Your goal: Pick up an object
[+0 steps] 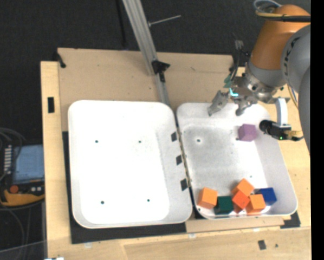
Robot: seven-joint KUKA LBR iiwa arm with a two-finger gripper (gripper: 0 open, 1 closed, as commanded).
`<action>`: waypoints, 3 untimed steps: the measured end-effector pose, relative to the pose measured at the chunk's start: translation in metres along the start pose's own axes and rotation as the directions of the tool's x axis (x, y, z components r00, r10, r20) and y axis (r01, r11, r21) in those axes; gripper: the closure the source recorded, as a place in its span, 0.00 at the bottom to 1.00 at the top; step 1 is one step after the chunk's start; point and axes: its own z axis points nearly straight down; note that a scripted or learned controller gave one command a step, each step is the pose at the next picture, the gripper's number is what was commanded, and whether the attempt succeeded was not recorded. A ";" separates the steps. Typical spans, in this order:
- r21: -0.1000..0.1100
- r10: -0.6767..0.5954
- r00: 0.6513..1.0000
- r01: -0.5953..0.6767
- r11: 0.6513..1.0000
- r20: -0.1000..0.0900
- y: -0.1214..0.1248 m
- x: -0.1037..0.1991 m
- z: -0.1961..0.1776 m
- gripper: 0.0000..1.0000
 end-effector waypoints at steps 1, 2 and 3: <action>-0.004 -0.002 1.000 0.002 1.000 0.004 0.001 -0.001 -0.003 0.00; 0.000 -0.004 1.000 0.004 1.000 0.004 0.001 0.005 0.042 0.00; 0.000 -0.005 1.000 0.005 1.000 0.004 0.010 0.008 0.097 0.00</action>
